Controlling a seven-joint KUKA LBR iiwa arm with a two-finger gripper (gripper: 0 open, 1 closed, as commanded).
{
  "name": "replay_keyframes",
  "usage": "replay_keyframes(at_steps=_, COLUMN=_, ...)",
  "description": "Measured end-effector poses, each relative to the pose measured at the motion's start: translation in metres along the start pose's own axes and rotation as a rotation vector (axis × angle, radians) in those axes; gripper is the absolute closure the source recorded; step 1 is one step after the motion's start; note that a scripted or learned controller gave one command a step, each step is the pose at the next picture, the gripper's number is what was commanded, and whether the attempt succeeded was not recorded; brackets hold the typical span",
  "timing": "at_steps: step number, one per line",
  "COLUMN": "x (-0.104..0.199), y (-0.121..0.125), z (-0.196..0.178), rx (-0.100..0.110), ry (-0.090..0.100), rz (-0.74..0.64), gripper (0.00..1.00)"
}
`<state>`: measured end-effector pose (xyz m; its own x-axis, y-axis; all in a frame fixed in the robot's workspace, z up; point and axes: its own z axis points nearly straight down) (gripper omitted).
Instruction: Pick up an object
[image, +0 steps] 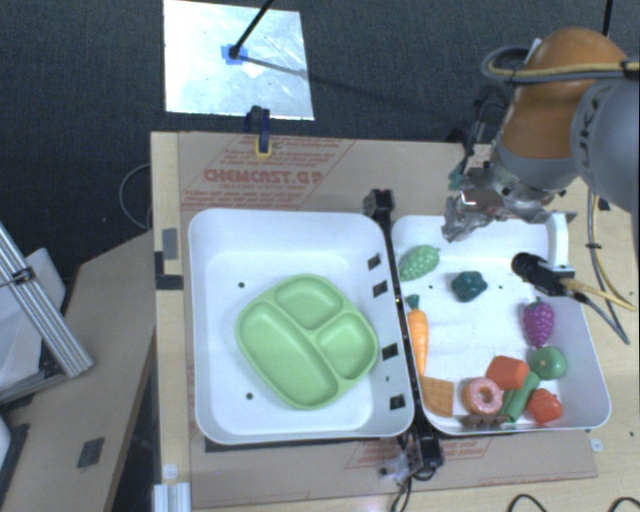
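Observation:
My gripper (462, 215) hangs over the far left corner of the right bin (590, 395), above the toy food and apart from it. Closest to it lies a pale green bumpy toy (418, 262), just below and to its left. A dark teal toy (468, 286) sits a little further toward the bin's middle. An orange carrot (418, 338) lies along the left wall. Purple grapes (538, 322) rest at the right side. Nothing shows between the gripper and these toys.
The right bin's near end is crowded: a pink donut (484, 396), an orange block (507, 372), a green round fruit (547, 361), a red piece (545, 406) and a tan waffle (436, 393). The left bin (215, 260) holds a green divided plate (305, 340).

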<state>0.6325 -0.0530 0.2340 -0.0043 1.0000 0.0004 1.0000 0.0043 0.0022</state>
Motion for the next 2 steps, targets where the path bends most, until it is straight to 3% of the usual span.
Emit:
replay_keyframes(at_steps=1, x=-0.0012, y=-0.0044, z=0.0194, rx=0.002, ry=-0.001, rz=0.003, gripper=1.0)
replay_keyframes(at_steps=2, x=-0.0064, y=-0.003, z=0.0138, rx=0.0, ry=0.0, rz=0.004, gripper=1.0)
